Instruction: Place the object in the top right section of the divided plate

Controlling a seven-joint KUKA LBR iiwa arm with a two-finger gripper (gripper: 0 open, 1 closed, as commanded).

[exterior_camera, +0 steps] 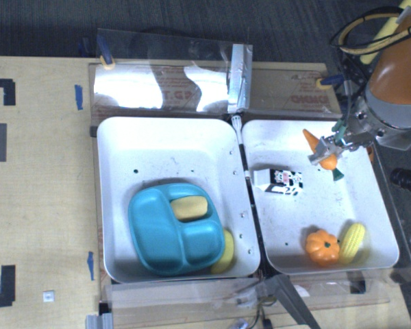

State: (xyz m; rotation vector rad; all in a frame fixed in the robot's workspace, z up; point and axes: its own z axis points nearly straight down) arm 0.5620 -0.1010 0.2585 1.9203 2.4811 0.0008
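Looking at progress, I'd say this one's barely halfway: the blue divided plate (172, 230) sits in the left bin (123, 149) with a yellow piece (190, 208) already lying in its top right section, while the arm hangs over the right bin (383, 238). The gripper (329, 151) is near that bin's far right corner, closed on a toy carrot (314, 142), orange tip poking out left, green end lower right. A toy pumpkin (322, 246) and corn cob (352, 240) wait at the near edge. Carrying across is left.
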